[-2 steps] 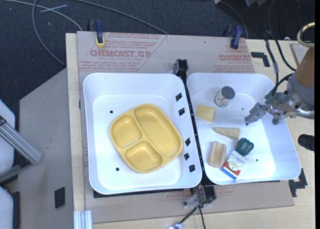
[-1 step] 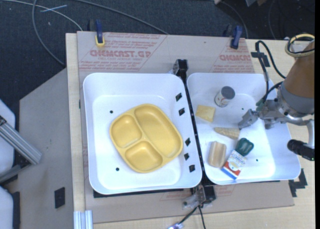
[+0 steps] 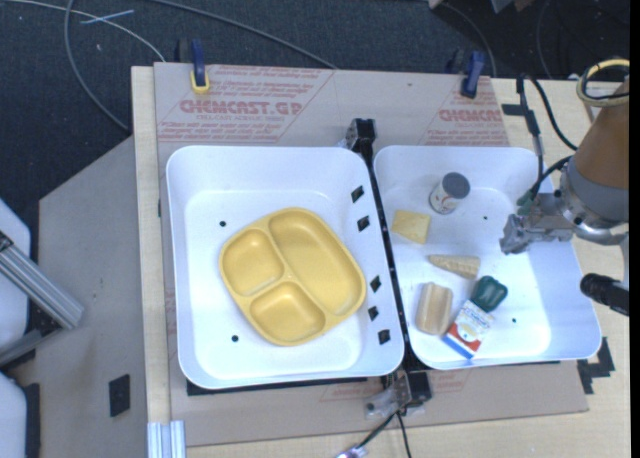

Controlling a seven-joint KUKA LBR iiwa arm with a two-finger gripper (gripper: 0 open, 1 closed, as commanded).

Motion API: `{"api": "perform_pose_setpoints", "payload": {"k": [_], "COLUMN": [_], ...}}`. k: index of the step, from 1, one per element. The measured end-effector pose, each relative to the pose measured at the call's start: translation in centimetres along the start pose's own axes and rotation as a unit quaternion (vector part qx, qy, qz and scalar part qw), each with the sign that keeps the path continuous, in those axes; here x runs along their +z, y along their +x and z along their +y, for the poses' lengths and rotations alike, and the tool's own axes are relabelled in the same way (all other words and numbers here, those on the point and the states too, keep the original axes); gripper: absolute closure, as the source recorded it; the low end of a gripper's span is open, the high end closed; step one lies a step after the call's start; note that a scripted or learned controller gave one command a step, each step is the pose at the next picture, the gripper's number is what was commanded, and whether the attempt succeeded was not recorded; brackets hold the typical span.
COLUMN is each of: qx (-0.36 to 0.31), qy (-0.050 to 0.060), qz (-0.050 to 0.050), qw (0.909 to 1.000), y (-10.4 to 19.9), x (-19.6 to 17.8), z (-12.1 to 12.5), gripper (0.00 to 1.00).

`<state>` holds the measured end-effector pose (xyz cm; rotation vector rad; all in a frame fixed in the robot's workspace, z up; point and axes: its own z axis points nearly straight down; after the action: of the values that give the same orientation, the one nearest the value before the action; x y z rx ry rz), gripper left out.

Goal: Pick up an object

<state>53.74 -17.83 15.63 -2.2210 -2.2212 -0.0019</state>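
Observation:
The right bin point(image 3: 560, 331) holds several small objects. A small jar with a grey lid point(image 3: 450, 191) stands at the back. A pale yellow block point(image 3: 410, 226) lies near the divider, and a yellow wedge point(image 3: 455, 266) lies below it. Toward the front are a tan roll point(image 3: 433, 308), a dark green object point(image 3: 489, 293) and a red, white and blue packet point(image 3: 468, 332). My gripper point(image 3: 520, 233) hangs over the right side of this bin. It is right of the jar and above the green object, and I see nothing held in it.
A yellow three-compartment plate point(image 3: 291, 274) lies in the left bin point(image 3: 190, 206). A black divider with clips point(image 3: 372, 236) runs between the bins. The grey and orange arm point(image 3: 605, 171) comes in over the right rim. Clamps point(image 3: 199, 71) and cables sit behind the board.

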Motion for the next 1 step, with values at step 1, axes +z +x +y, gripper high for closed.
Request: {"api": "perform_pose_setpoints", "payload": {"k": [1], "qx": [0.0], "qy": [-0.003], "qz": [-0.002], "qw": [1.0], "y": [-0.11], "x": [-6.44], "z": [0.1], "gripper": [1.0]}}
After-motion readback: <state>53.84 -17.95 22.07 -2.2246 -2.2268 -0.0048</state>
